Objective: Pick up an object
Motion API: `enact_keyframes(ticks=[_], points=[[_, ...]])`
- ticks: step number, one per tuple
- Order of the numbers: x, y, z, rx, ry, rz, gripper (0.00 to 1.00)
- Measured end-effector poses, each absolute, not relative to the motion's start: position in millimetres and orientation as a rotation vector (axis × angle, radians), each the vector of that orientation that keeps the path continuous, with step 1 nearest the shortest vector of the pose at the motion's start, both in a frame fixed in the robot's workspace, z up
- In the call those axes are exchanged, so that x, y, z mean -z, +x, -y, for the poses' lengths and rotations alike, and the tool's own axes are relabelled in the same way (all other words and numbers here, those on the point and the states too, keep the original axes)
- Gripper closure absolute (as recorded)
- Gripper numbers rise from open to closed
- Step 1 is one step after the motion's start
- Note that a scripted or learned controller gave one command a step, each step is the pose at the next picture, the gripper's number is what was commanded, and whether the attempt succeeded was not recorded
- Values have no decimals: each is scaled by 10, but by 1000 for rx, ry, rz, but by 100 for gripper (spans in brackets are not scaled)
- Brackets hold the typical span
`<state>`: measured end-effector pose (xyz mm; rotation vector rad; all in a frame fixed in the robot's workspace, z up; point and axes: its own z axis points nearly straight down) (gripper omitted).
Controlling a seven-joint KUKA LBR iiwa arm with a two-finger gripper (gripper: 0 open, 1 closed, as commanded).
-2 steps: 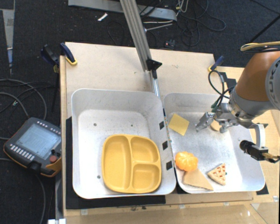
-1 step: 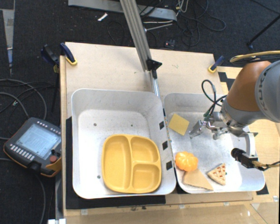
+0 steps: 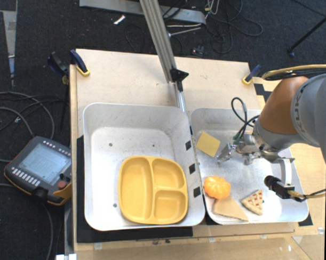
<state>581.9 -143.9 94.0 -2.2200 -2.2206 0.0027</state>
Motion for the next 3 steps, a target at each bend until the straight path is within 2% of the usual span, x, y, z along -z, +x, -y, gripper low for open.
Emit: enact_keyframes(ticks=[1,2,3], points=[[-1056,5828,1441,1,-2223,2223,100],[-1492,5813,1477,4,-2226,2224,100],[-2128,5849,1446,6,-2223,2230,100]])
